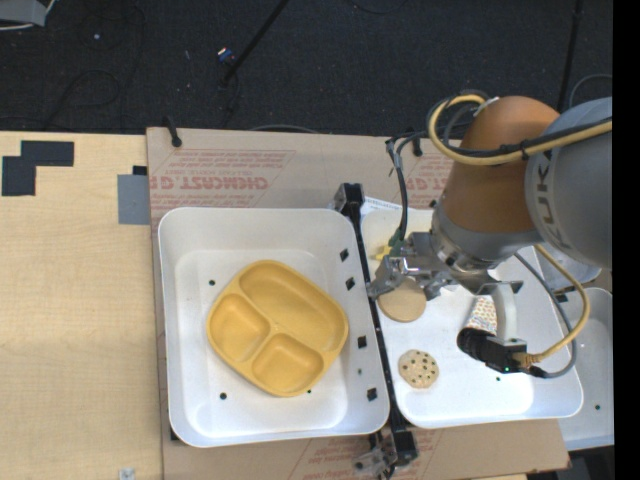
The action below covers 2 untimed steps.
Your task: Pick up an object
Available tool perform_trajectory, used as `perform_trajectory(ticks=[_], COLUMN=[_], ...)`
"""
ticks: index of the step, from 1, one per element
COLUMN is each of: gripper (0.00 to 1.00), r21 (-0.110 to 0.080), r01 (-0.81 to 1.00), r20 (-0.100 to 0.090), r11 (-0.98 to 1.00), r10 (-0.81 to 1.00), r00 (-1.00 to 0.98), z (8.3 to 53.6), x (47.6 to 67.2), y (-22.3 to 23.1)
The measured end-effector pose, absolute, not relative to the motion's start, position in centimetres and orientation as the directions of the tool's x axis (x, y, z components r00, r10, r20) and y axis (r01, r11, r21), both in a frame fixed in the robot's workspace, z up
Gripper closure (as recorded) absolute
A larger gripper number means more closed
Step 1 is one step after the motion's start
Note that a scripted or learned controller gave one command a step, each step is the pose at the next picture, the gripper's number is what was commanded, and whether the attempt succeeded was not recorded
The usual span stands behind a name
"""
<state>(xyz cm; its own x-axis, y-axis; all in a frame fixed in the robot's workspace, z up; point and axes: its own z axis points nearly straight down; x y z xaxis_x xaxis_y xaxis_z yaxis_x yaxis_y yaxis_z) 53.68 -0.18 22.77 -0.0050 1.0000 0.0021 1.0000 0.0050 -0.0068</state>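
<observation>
My gripper (408, 276) hangs low over the left part of the right bin (540, 403), directly above a tan round cookie-like disc (403, 308). Its metal fingers (386, 282) stand spread, with nothing between them. A chocolate-chip cookie (419, 368) lies nearer the front of the same bin. A patterned, cone-like object (484, 314) rests to the right, partly hidden by the arm. A small yellow item (384, 252) peeks out beside the bin divider.
The left bin (185, 268) holds a yellow three-compartment plate (277, 326). A black divider bar (365, 308) runs between the bins. A black cable-mounted sensor (493, 351) and yellow hoses hang from the arm over the right bin.
</observation>
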Motion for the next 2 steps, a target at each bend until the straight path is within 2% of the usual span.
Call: perform_trajectory(ticks=[2], gripper=[1.00], r21=[-0.007], r01=[1.000], r20=[0.001], r11=[0.005], r10=[1.000], r00=[-0.005], z=[21.2], x=[50.3], y=[10.1])
